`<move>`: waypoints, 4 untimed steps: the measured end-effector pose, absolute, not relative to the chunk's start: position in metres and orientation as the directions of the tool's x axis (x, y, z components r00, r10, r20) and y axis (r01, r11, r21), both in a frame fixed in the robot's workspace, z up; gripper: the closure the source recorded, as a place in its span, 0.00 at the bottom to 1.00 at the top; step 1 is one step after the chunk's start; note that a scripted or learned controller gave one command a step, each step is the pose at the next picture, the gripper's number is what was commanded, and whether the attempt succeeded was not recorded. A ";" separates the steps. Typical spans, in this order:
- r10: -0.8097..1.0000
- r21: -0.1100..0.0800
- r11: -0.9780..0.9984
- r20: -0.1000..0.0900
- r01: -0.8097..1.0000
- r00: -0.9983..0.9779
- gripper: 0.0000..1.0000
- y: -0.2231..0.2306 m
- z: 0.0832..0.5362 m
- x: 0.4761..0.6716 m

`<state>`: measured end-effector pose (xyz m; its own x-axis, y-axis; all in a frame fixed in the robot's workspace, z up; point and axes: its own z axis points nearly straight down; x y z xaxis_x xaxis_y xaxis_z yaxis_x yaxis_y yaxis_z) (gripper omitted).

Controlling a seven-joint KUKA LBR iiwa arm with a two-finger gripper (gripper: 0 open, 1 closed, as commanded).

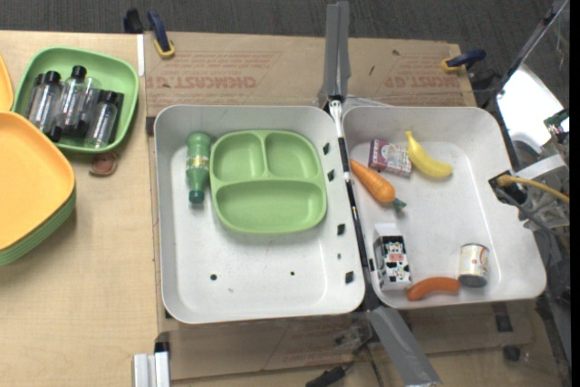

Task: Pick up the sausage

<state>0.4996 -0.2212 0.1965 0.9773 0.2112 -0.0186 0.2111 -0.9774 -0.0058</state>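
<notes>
Sausage [433,288]: orange-red, lying at near edge of right bin [507,222], just beside small can [473,265] and black-and-white carton [392,261]. Cardboard [236,79] behind bins: printing upside down, unreadable. End effector: state not discernible.

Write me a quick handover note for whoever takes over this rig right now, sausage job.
Gripper: not seen over either bin.
Sausage: lying flat at the near edge of the right bin, between the small carton and the can, close to both.
Also in that bin: carrot, banana, pink box.
Left bin: green divided plate and green bottle.
Done: nothing, sausage not picked.
Left: reach in, grasp, lift.
</notes>
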 end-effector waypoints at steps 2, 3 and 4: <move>0.220 -0.009 -0.975 -0.031 0.220 0.975 1.00 -0.221 0.211 0.499; 0.224 -0.011 -0.975 -0.037 0.224 0.974 1.00 -0.220 0.218 0.499; 0.228 -0.012 -0.974 -0.042 0.227 0.973 1.00 -0.221 0.225 0.498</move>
<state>0.4984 -0.2206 0.2249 0.9728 0.2277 -0.0423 0.2273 -0.9737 -0.0124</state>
